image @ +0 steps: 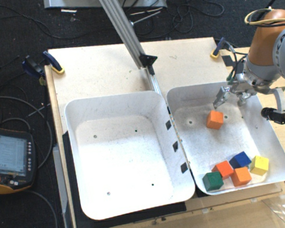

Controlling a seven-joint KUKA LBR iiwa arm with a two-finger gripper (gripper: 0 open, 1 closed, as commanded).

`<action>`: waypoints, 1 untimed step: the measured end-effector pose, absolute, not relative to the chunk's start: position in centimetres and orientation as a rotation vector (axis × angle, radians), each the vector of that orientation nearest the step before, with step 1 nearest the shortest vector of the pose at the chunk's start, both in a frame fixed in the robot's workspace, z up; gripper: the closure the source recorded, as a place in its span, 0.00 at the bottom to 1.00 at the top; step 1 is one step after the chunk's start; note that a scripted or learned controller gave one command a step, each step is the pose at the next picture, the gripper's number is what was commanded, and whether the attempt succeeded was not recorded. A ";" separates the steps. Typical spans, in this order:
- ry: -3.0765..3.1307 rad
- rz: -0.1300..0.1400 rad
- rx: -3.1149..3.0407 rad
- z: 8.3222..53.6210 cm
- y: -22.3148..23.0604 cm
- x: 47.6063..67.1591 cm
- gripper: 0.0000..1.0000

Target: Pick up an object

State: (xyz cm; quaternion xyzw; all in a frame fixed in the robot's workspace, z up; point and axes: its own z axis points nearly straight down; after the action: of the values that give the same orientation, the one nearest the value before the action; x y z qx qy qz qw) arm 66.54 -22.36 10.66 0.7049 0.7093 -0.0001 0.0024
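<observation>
While the end effector (230, 96) is hovering with fingers apart and empty just above the lone orange cube (215, 119), you are still awaiting the actual pickup.

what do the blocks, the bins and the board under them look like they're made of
The blocks, like the lone orange block, look like painted wood or foam: matte, flat colour, crisp edges. The right bin and left bin look like thin moulded white plastic with rounded rims, scuffed and speckled. The board looks like pale unfinished wood or plywood.
</observation>
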 end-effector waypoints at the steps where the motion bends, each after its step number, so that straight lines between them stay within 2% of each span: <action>1: 2.228 0.000 2.217 9.5 -18.6 65.4 0.00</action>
State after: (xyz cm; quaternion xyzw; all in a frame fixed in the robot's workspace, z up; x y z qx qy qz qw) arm 65.39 -18.57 9.51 0.7054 0.7088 -0.0001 -0.0006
